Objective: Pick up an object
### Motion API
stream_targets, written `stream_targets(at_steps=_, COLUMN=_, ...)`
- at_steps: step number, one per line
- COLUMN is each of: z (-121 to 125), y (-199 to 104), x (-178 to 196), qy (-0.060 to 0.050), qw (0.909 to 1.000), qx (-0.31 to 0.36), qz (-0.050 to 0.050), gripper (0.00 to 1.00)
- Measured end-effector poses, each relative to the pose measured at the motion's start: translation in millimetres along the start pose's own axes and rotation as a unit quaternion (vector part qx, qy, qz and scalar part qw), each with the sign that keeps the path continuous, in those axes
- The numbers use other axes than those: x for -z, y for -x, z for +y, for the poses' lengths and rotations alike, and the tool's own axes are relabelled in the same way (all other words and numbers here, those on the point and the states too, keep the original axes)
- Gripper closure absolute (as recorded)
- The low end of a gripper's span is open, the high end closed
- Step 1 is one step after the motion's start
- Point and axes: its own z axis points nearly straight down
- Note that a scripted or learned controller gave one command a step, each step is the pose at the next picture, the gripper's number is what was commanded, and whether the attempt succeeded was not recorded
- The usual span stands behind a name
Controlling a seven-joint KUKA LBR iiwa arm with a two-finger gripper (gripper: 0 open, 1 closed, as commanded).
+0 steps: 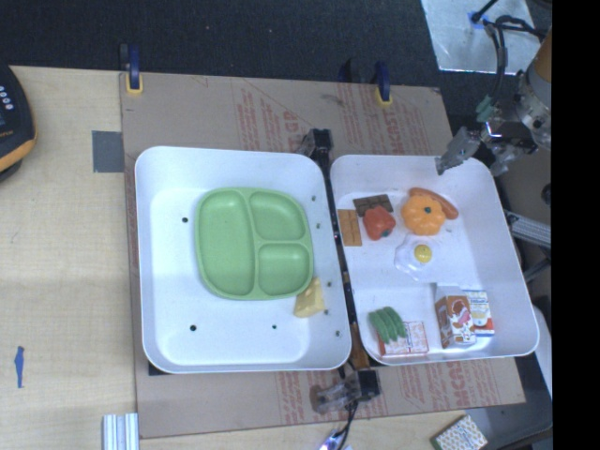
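My gripper (477,156) hangs over the far right corner of the right bin (502,251), open, with nothing between its fingers. Below and to its left lies an orange toy pumpkin (427,212). Beside that sit a red toy (379,222) on a dark card (370,203) and a tan cracker (349,228). A fried egg (419,254) is in the bin's middle. A green pea pod (387,323) on a card and a small carton (462,317) lie at the near side. A green divided plate (253,242) and a yellow wedge (309,300) are in the left bin (159,251).
The two bins touch along a middle seam with clamps (319,142) at its far end and near end (345,392). A dark device (11,120) sits at the bench's left edge. Cables and arm hardware (516,54) crowd the upper right.
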Motion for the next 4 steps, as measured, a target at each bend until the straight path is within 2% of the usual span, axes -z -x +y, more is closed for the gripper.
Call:
stream_targets(at_steps=1, z=-9.8, y=-3.0, x=-119.3, qy=-0.006, qw=1.0, qx=0.0, qz=0.001, gripper=0.0)
stream_targets(at_steps=2, z=-20.5, y=16.9, x=-192.4, qy=-0.004, qw=1.0, qx=0.0, qz=0.0, gripper=0.0)
stream_targets(at_steps=3, z=43.6, y=23.8, x=-192.7, qy=0.001, qw=1.0, qx=0.0, qz=0.0, gripper=0.0)
stream_targets(at_steps=4, z=42.3, y=45.5, x=-192.9, qy=-0.007, qw=0.9999, qx=0.002, qz=0.015, gripper=0.0)
